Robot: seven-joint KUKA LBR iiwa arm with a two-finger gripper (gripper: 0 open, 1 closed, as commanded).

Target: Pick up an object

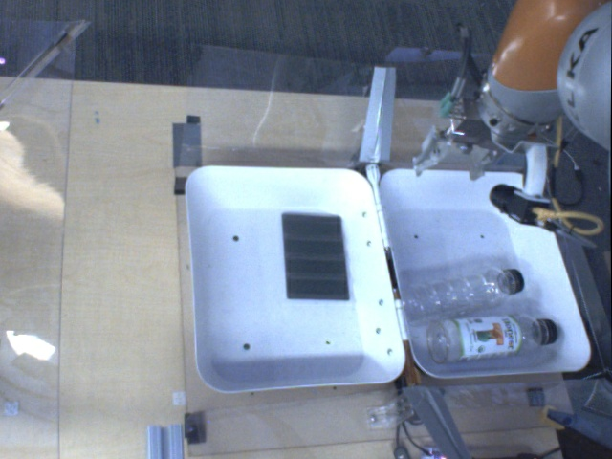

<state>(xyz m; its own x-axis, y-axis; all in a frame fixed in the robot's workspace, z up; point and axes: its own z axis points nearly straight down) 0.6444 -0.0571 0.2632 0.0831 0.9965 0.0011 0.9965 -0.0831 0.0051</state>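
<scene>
My gripper [448,163] hangs over the far edge of the right bin [449,226], with its two fingers spread open and nothing between them. Two clear plastic bottles lie on their sides at the near end of that bin: a plain one [464,289] with a dark cap, and in front of it one with a white label [488,338]. Both lie well below the gripper in the view, apart from it. A flat black ridged rectangle [315,255] lies in the middle of the left bin [206,256].
A metal bar [378,113] rises behind the seam between the bins. A black fitting with yellow cable [547,215] hangs off the arm at the right bin's far right corner. Wooden bench surface [96,256] lies to the left.
</scene>
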